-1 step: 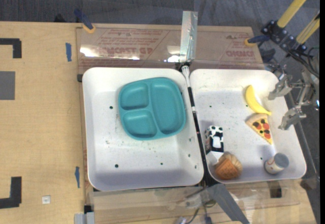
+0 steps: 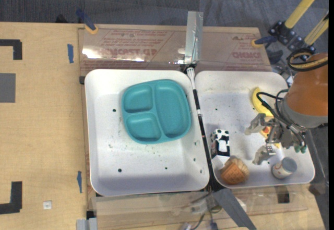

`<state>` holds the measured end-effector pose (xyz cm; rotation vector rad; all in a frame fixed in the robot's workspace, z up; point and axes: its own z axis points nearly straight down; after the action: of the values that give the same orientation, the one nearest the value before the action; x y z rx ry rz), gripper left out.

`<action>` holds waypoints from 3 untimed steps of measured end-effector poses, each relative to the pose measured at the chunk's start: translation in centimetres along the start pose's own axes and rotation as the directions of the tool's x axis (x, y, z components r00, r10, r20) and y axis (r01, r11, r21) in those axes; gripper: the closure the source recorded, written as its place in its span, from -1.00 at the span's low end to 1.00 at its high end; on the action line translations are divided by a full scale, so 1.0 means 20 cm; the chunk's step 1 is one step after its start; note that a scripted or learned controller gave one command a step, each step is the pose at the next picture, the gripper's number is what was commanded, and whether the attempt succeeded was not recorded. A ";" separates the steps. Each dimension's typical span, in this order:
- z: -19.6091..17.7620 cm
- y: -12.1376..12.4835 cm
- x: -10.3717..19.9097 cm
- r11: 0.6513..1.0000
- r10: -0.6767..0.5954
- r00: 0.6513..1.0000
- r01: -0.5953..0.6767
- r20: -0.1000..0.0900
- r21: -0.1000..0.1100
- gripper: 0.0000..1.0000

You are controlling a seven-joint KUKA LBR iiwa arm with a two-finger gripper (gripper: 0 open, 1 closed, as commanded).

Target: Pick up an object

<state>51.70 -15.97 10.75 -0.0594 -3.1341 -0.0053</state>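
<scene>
Where pincer (image 2: pixel 265 140) hovers, cup (image 2: pixel 282 168), banana (image 2: pixel 259 99) flank.

2 white bins (image 2: pixel 99 135), 1 teal plate (image 2: pixel 155 110), approx. 4 small objs (image 2: pixel 233 170).

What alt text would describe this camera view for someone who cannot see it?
A robot arm's claw hangs over the right white bin, among a yellow object, a black-and-white item, a brown lump and a small grey cup. The left bin holds a teal divided plate.

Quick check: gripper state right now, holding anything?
Gripper: open, fingers spread above the right bin, nothing between them.
</scene>
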 end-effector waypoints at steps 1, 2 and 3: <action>-0.09 0.00 -0.03 1.000 -0.001 1.000 0.001 0.020 0.006 1.00; -0.25 0.29 -0.16 0.915 0.404 0.914 -0.404 0.015 -0.004 1.00; -0.69 0.66 -0.10 0.965 0.262 0.965 -0.262 0.019 -0.004 1.00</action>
<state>54.32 -2.83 24.63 -0.4768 -3.1176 -0.0050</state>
